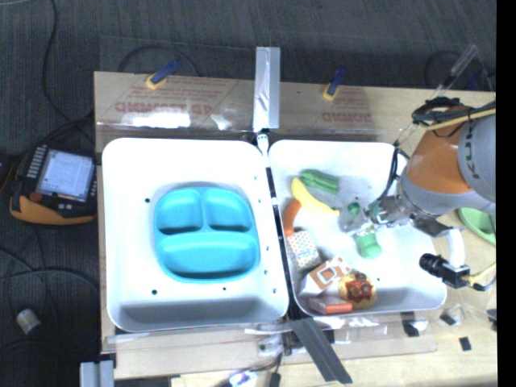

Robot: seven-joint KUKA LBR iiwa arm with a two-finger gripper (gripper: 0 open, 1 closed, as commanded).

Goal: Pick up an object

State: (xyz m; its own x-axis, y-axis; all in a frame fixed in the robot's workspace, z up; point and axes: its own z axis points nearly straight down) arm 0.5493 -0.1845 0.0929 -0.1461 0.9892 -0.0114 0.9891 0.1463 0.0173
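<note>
Fingers (364, 226) hover at a small green toy (368, 245) in the right bin (419, 297), open or closed I cannot tell; it looks light, stiff, slippery, so I'd pinch its middle.

A: What sits in the left bin (121, 216)?

B: A divided tray (206, 232) at its centre. The right bin (339, 150) touches it at three o'clock.

A: And in the right bin?

B: A banana (310, 198) toward ten o'clock, a pepper (321, 181) just behind it at twelve. A patterned block (302, 250) lies near the dividing wall, with a small box (326, 274) and a pastry (358, 289) at six o'clock. The gripper (372, 216) hangs over the bin's centre, a cup (368, 243) just below it.
</note>
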